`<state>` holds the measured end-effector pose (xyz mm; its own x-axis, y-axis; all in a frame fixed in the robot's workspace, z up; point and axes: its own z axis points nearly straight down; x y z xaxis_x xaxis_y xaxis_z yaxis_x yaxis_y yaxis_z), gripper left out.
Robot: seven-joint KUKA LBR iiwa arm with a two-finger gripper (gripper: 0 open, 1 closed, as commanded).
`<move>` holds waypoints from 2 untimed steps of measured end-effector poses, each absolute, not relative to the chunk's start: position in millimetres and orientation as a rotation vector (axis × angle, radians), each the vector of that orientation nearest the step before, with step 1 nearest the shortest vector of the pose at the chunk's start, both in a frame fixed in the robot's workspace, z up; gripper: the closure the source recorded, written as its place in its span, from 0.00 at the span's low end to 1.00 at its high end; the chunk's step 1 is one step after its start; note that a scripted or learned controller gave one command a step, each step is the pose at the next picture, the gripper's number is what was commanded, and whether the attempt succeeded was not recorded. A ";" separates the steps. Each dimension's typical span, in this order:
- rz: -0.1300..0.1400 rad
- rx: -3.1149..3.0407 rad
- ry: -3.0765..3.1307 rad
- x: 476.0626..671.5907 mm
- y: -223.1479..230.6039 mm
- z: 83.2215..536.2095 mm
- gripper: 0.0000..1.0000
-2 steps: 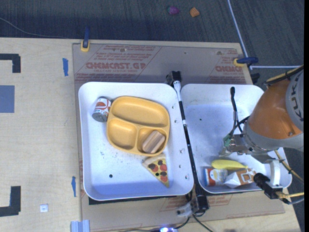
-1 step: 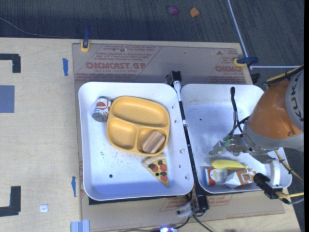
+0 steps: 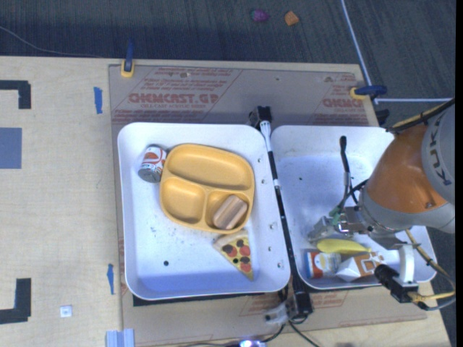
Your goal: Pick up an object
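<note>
Above the right bin's smooth yellow banana (image 3: pixel 343 246) hangs the metal gripper (image 3: pixel 327 226).

Desk (image 3: pixel 51 194) is topped with a printed cardboard sheet (image 3: pixel 217 92); two white bins (image 3: pixel 137 215) (image 3: pixel 304 150) are set side by side on it.
</note>
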<state>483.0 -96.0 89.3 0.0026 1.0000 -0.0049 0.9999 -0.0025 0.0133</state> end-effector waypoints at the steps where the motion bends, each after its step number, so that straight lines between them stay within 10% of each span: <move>1: 0.009 2.208 2.192 485.3 -100.5 100.6 1.00; 2: 0.009 2.208 2.193 485.2 -100.4 100.5 0.00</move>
